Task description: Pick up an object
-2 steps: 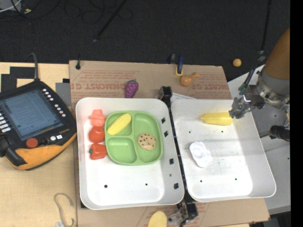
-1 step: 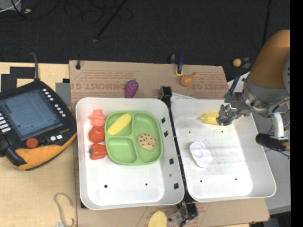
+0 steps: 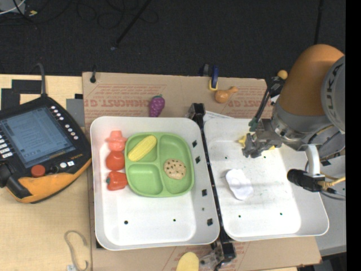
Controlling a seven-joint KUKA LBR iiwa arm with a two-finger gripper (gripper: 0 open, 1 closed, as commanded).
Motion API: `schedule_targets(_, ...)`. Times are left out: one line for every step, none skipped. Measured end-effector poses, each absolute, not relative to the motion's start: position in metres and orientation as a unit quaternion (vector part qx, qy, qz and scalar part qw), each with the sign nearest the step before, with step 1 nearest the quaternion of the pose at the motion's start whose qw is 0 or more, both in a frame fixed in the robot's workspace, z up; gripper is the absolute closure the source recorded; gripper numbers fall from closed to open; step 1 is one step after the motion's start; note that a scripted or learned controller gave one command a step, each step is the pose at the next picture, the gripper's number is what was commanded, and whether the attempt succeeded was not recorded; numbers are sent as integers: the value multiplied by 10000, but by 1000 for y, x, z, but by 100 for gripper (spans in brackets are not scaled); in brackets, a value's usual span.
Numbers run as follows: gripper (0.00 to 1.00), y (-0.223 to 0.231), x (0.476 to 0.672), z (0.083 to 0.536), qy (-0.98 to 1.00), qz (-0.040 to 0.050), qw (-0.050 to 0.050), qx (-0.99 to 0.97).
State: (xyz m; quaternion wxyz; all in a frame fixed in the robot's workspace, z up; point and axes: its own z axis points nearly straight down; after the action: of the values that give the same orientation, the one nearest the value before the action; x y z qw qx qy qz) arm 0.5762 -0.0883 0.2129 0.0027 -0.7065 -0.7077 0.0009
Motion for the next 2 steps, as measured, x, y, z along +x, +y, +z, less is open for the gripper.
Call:
schedule_targets(100,-54,559,238,-7076,2,17,-7066)
schedule_targets(100,-53,558,237,-7069,9,22,-7073)
